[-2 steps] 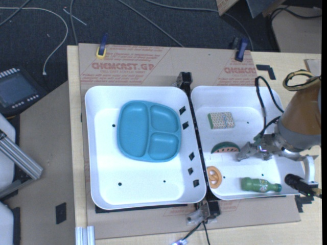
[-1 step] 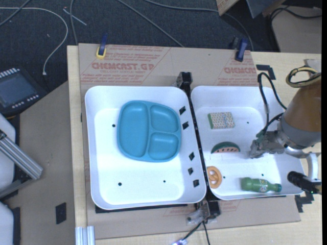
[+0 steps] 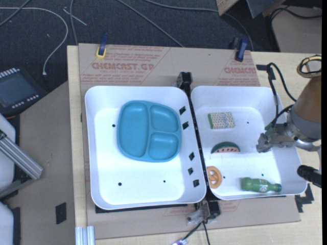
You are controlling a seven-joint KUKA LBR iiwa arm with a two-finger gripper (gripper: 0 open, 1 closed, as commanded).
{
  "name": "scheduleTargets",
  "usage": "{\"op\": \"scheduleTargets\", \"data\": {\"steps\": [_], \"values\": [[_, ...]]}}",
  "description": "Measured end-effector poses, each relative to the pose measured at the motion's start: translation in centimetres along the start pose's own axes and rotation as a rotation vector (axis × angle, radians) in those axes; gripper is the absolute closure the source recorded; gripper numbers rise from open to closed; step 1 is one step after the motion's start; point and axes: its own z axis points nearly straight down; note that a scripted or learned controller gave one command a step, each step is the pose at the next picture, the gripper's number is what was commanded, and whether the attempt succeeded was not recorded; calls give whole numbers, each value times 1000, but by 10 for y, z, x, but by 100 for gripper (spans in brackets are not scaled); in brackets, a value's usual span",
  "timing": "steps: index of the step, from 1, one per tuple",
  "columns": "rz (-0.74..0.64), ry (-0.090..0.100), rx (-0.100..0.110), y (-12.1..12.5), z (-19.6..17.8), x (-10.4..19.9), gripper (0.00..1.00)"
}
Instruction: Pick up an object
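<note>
The right bin [image 3: 255, 97] holds a speckled rectangular sponge-like block [image 3: 221, 120], a watermelon slice toy [image 3: 225, 148], a pretzel [image 3: 214, 176] and a green bottle [image 3: 260, 186] lying on its side near the front wall. My gripper [image 3: 265, 142] hangs over the right side of this bin, to the right of the watermelon slice and above the bottle in the view. I see nothing between its fingers. The arm enters from the right edge.
The left bin [image 3: 102, 152] holds a blue divided plate [image 3: 149, 130]. Black clips run along the wall between the two bins. A black cable [image 3: 276, 88] runs along the right bin's far right side. Cardboard lies under both bins.
</note>
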Motion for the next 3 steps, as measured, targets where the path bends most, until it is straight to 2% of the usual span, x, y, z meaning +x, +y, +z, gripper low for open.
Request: {"op": "scheduleTargets", "data": {"steps": [1, 2, 3], "values": [[0, -1, -2, -6, -61, 1, 100], [-1, 1, 2, -5, -67, 1, 100], [-5, 5, 6, -4, -60, 52, 100]]}}
